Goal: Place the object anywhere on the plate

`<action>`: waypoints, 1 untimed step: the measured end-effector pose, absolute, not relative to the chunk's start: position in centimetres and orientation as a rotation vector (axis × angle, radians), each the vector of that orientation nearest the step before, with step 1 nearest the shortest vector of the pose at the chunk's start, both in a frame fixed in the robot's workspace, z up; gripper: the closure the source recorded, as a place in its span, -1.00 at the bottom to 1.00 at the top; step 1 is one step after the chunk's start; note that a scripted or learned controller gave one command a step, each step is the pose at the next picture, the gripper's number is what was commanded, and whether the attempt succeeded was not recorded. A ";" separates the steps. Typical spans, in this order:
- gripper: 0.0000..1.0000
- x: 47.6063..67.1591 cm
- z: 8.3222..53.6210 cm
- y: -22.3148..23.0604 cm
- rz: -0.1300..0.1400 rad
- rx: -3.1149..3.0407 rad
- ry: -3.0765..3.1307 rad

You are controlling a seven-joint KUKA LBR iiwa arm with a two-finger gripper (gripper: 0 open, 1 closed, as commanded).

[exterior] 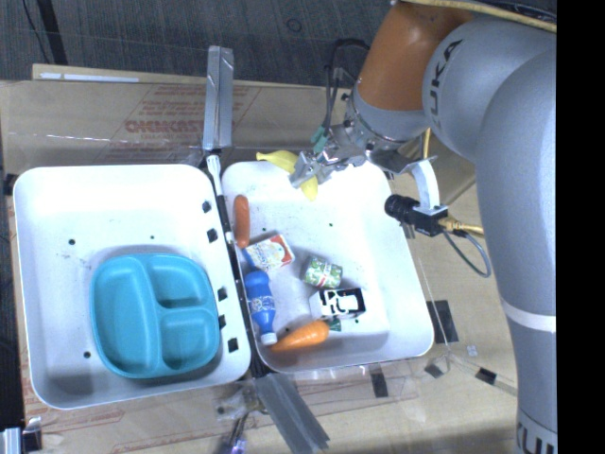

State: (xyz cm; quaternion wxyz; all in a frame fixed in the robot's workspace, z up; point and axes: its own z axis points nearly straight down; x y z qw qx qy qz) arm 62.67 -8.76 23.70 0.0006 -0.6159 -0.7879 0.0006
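Gripper (pixel 310 165) with jaws closed on yellow banana (pixel 280 163), above right bin's (pixel 408 282) far edge.

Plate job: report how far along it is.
Done: nothing lies on the blue plate in the left bin. In hand: the gripper hangs at the right bin's far edge by a yellow object; a grasp can't be confirmed. Left: carrying an object onto the plate.

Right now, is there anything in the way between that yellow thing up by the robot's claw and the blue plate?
Between the yellow object at the gripper and the blue plate in the left bin stand the two bins' raised rims, meeting in the middle. The hot dog lies beside that divider. Lifted over, nothing else visible blocks it.
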 end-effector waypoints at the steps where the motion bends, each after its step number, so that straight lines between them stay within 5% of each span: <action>1: 1.00 59.0 22.5 -2.9 0.006 -1.974 -2.440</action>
